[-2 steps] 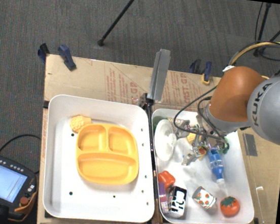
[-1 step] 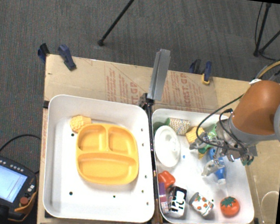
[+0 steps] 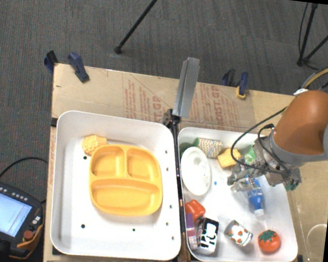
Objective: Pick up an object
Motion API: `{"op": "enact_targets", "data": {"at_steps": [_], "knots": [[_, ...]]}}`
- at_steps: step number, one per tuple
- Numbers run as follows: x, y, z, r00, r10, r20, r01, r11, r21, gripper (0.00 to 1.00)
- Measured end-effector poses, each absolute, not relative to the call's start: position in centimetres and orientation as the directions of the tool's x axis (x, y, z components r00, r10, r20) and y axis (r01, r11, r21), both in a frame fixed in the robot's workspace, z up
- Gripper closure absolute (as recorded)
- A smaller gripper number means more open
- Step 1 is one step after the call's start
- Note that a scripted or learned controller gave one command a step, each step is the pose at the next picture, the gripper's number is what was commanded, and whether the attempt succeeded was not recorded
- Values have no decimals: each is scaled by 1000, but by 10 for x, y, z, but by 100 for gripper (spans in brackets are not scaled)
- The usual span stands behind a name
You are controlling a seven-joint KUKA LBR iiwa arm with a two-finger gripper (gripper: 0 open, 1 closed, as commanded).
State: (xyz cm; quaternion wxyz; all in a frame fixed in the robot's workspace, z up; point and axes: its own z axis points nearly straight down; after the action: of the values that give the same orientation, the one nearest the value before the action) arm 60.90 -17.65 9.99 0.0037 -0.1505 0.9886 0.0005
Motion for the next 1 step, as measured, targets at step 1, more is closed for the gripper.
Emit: {"op": "enact_targets", "data": {"at_steps": [1], "knots": [[609,-176,99,-954,-299,-7,-299,954,0,0]]}}
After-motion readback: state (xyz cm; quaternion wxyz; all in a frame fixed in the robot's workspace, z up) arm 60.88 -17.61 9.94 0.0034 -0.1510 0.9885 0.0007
